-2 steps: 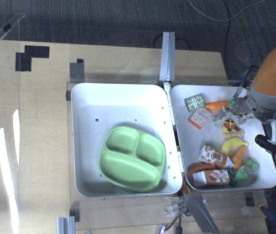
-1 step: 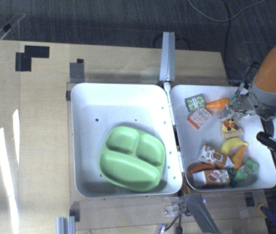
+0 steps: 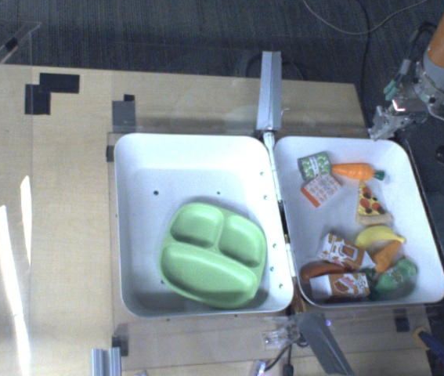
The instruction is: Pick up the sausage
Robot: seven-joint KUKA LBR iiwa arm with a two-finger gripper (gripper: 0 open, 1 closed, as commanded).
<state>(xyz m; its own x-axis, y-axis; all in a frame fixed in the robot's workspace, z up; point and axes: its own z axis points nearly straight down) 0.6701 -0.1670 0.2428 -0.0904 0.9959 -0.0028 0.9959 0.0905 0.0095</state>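
The sausage [image 3: 321,271] is a reddish-brown link lying near the front left corner of the right bin [image 3: 414,180]. A small carton [image 3: 348,285] rests against its right end and hides part of it. My gripper [image 3: 384,122] hangs beyond the bin's back right corner, outside the rim and far from the sausage. Nothing shows in its grasp.
The right bin also holds a carrot [image 3: 354,171], a green packet [image 3: 314,165], a pizza slice [image 3: 371,204], a banana [image 3: 378,236], another carton [image 3: 340,251] and a green vegetable [image 3: 398,278]. A green divided plate [image 3: 214,253] lies in the left bin [image 3: 139,178].
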